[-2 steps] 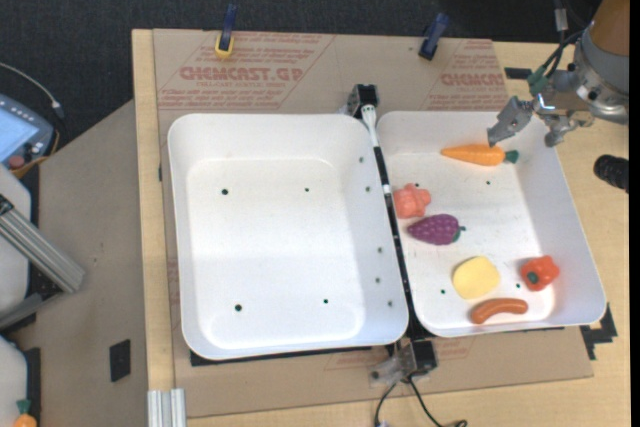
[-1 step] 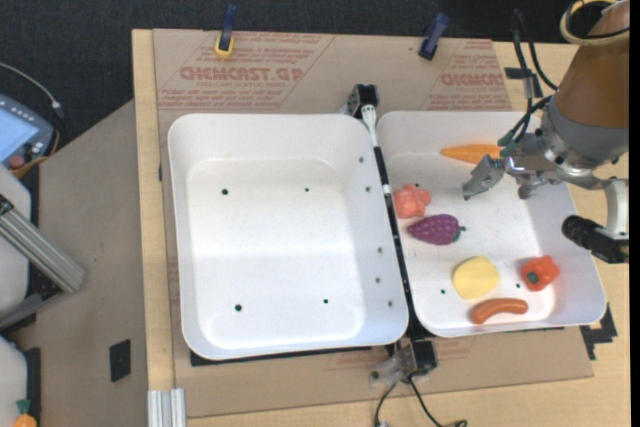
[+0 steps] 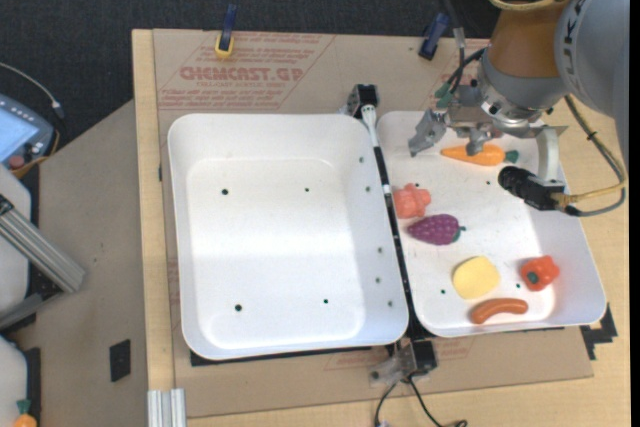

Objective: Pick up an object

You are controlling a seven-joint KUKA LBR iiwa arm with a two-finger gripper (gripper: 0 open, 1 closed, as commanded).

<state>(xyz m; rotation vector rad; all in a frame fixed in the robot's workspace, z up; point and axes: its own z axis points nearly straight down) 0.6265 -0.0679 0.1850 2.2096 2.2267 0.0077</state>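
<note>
Six toy foods are seen in the right bin. An orange carrot with a green tip is laid flat at the far end. A pink piece is found beside the dividing rim, with purple grapes just in front. A yellow lemon, a red-orange pepper and a sausage are placed near the front edge.

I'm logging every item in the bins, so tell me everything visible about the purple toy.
The purple toy looks like a plastic bunch of grapes: a bumpy, glossy, dark purple oval with a small green tip at its right end. It lies on its side on the floor of the right bin, near the divider, just below the pink toy, close to or touching it.
</note>
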